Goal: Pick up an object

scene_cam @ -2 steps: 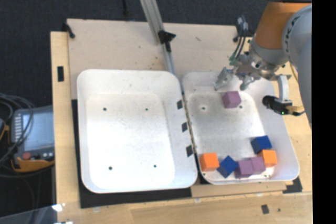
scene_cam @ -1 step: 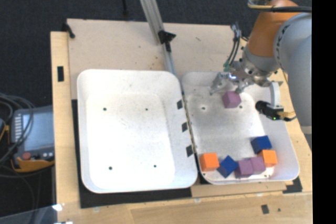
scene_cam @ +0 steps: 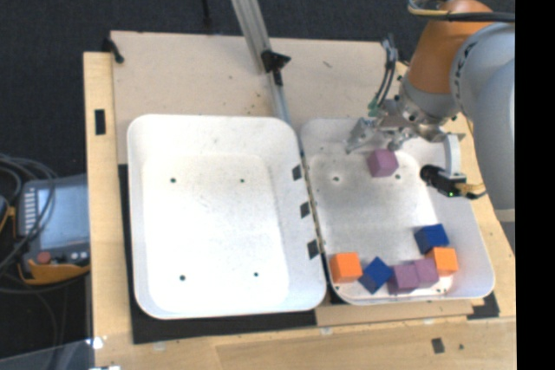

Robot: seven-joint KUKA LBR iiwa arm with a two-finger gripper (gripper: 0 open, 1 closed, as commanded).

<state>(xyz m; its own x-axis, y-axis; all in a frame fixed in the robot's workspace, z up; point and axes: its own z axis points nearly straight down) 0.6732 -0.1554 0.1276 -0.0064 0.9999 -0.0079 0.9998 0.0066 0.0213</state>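
Hovering over the right bin (scene_cam: 464, 208), the hand (scene_cam: 381, 143) gripped a purple cube (scene_cam: 382, 162); lifting clear seemingly came next.

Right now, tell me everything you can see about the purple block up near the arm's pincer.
The purple block is a small, matte, mauve cube, seemingly plastic or foam. It sits slightly turned, directly under the pincer, in the upper part of the right bin, apart from the other blocks. Whether the pincer grips it, or whether it rests on the floor, cannot be told.
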